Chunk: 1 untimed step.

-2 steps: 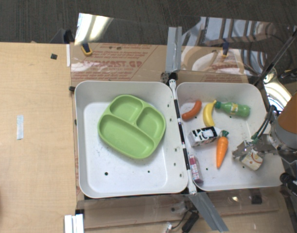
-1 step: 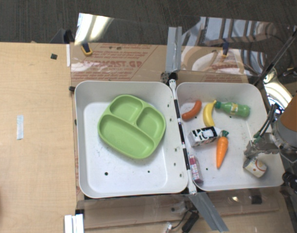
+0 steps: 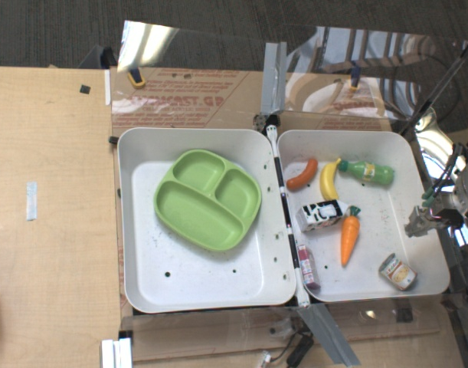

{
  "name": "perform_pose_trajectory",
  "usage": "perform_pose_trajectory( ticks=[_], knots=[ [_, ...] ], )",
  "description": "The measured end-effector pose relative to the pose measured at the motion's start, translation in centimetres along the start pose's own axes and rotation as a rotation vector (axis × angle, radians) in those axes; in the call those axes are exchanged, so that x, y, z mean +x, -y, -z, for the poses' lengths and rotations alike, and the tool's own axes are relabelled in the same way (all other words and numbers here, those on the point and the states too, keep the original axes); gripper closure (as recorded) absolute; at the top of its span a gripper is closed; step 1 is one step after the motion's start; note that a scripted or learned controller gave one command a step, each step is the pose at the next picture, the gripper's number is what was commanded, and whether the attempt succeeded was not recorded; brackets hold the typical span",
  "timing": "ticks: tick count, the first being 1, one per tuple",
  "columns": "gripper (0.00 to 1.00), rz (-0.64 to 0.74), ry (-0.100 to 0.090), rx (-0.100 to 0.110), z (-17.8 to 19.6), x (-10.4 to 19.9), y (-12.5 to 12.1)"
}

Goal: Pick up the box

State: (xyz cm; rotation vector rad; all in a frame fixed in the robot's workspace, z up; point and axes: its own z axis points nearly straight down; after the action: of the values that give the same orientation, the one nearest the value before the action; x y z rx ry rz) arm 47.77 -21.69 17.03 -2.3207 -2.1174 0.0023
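The box point(image 3: 319, 215) is a small black-and-white carton lying in the middle of the right bin point(image 3: 387, 140), between the banana point(image 3: 328, 179) and the carrot point(image 3: 348, 236). My gripper point(image 3: 420, 225) hangs at the right rim of that bin, well to the right of the box and apart from it. Nothing shows in its grasp.
Also in the right bin are a red sausage point(image 3: 301, 173), a green bottle point(image 3: 368, 172), a can point(image 3: 397, 272) at the front right and a pink packet point(image 3: 306, 267) along the left wall. A green divided plate point(image 3: 208, 199) fills the middle of the left bin point(image 3: 142, 274).
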Motion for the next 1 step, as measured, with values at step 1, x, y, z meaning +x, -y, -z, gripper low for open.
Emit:
perform_pose_trajectory(
  ticks=[1],
  knots=[
    [1.00,-0.029,0.000,0.001,6.42,0.59,0.04]
  ],
)
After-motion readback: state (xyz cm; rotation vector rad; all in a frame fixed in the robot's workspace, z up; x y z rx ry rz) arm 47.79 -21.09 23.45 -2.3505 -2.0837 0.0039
